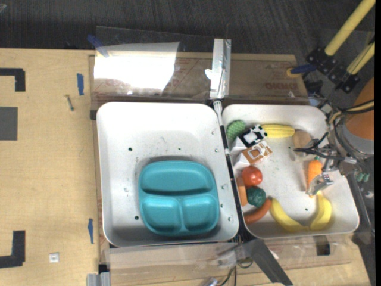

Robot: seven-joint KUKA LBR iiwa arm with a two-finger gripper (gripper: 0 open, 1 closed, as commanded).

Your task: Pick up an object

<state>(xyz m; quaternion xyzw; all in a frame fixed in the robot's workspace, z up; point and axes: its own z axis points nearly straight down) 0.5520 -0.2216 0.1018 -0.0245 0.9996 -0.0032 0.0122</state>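
Nearest the camera, at the front of the right bin [280,234]: a curved yellow banana [300,217], with a red chili pepper [257,213] just beside its left end. Touching the pepper from above, a dark green round veggie [256,196]. Then a red tomato [252,176], with a thin orange piece [241,193] at its lower left along the bin wall.

In the left bin [119,136], a teal plate with three parts [178,196], lying flat toward the front.

Over at the right side of the right bin, the claw [321,180], low over the bin floor, right beside an orange carrot [313,171]. Touching or very close to the carrot, but hard to tell. Can't tell if open or closed either, too dark and small. Above it, the gray arm with its orange band [363,130], coming in from the right.

Farther back in the right bin: a small orange and white square box [257,154], then a black and white toy [253,136], a light green bumpy thing [236,127] by the wall, and a second yellow banana [277,131] lying sideways. Near that, a pale tan lump [302,139].

Behind both bins, clear plastic sheet [137,67] on the tabletop [41,159]. Far right back, yellow poles [356,18].
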